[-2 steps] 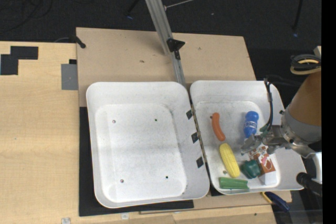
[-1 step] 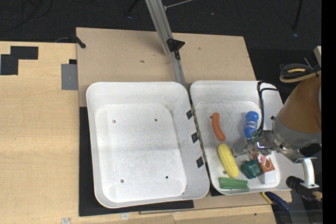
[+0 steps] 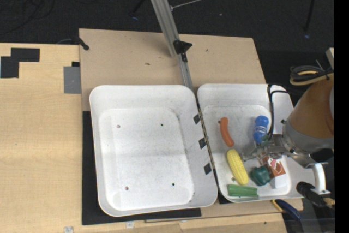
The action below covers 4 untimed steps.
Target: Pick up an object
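Grey KUKA arm w/ orange band (image 3: 316, 112) enters at 3 o'clock, filling the frame's right edge from about 3 to 4 o'clock. Orange section sits uppermost, rounded, w/ grey wrist housing just below it, towards 4 o'clock. Wrist points left, towards frame centre, tilted slightly down. Gripper (image 3: 264, 151) extends from wrist at roughly 9 o'clock of the housing: thin metal parts, low over the bench. Finger detail too small and cluttered to read. Black cable loops over the arm at 2 o'clock.
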Motion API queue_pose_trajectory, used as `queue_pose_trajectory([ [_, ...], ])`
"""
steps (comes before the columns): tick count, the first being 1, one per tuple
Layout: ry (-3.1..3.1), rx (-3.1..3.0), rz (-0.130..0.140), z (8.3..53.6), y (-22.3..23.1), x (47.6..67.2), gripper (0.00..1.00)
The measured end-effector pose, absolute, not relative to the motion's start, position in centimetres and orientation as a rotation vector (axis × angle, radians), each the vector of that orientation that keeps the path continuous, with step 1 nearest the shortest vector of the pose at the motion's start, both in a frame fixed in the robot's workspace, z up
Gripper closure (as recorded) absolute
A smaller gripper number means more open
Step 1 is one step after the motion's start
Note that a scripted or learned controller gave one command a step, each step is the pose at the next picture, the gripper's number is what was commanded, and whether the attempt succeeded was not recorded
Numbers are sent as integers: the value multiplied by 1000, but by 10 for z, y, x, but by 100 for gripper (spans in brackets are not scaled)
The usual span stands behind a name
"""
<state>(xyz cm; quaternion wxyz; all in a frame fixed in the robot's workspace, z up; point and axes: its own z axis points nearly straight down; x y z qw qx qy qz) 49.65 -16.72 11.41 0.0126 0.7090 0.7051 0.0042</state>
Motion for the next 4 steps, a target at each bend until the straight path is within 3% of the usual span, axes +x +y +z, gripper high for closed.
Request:
queue_pose_trajectory([
  [1, 2188, 2212, 16, 124, -169, 498, 100],
  [2, 2222, 2217, 3, 187, -167, 500, 100],
  [4, 2222, 2217, 3, 281, -171, 504, 100],
])
